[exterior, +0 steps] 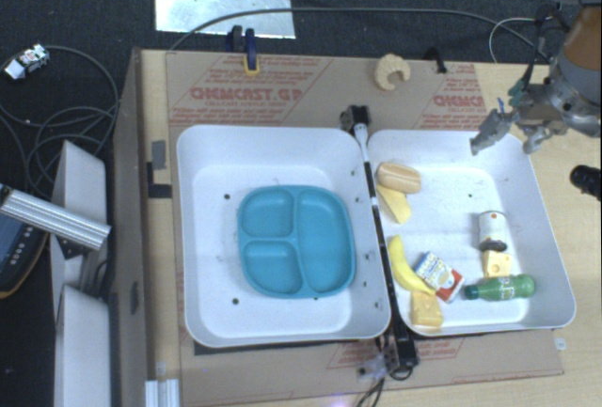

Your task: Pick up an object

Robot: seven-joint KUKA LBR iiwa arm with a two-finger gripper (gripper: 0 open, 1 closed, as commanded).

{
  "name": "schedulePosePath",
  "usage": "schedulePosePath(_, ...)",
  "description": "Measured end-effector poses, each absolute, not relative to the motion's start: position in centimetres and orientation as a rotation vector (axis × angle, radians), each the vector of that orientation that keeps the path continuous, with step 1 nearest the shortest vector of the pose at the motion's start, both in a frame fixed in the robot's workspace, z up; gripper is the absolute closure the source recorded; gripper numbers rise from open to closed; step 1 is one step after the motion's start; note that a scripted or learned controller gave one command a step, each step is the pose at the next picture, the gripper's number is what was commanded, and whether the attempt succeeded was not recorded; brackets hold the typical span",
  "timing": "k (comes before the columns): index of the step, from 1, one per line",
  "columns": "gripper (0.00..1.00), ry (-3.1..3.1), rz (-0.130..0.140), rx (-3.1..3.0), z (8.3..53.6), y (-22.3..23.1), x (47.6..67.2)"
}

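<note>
Hand (509, 138) spread | over right bin's (425, 142) far rim | bottle (499, 288) beside near rim

**Desk:** What runs out of frame?

**Photographer:** The grey arm (576, 76), cut by the right edge. A dark device (14, 250) is cropped at the left edge.

**Desk:** What can't be read?

**Photographer:** Print on the small carton (438, 272) and the white can (490, 228) is too small. A tiny white object (23, 62), upper left, and a tan lump (392, 71) beyond the bins defy identification. Whether the yellow wedge (425, 311) tucks under the banana (404, 266) is unclear.
</note>
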State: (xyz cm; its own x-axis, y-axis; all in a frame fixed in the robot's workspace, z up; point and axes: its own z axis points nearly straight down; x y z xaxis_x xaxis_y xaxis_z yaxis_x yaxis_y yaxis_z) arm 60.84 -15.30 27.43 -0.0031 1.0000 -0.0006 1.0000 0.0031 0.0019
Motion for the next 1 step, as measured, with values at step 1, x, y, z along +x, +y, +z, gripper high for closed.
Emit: schedulePosePath(1,0.0,2.226,0.0,2.217,19.07,-10.6,61.92)
